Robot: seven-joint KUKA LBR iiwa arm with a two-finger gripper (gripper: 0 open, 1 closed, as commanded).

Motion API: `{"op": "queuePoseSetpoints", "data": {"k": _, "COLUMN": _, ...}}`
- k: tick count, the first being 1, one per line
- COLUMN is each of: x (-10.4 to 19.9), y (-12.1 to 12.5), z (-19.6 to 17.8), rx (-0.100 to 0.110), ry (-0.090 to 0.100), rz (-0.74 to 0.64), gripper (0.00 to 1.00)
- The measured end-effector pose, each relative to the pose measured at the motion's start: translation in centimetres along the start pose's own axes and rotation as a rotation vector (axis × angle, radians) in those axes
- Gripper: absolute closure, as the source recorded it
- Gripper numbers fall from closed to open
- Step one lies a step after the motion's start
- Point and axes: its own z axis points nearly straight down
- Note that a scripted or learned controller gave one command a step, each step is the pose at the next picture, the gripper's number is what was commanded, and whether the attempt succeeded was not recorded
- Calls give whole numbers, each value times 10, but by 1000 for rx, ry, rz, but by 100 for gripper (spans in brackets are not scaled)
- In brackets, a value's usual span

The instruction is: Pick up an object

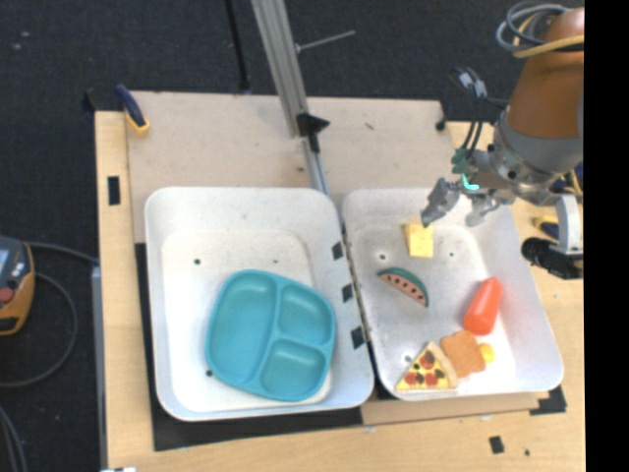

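Single fixed camera above the bench (pixel 265 150), looking down at a slant, both white bins (pixel 157 224) in frame

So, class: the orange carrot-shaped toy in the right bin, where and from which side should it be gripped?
Grip the orange toy across its narrower middle, coming straight down from above. It lies flat and slanted, with its long sides free; the toast-like piece sits close by its lower end. The end effector would probably need turning so it closes across the toy's width.

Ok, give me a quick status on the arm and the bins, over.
End effector open, above right bin's far edge, holding nothing. Yellow cheese block nearest, just below it. Watermelon slice close by; nothing in the way.
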Motion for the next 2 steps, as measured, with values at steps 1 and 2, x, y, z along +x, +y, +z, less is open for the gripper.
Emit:
{"op": "queuePoseSetpoints", "data": {"k": 1, "x": 0, "y": 1, "z": -1, "rx": -2, "ry": -1, "rz": -1, "gripper": 0}}
{"op": "queuePoseSetpoints", "data": {"k": 2, "x": -1, "y": 9, "z": 45, "rx": 1, "ry": -1, "rz": 1, "gripper": 0}}
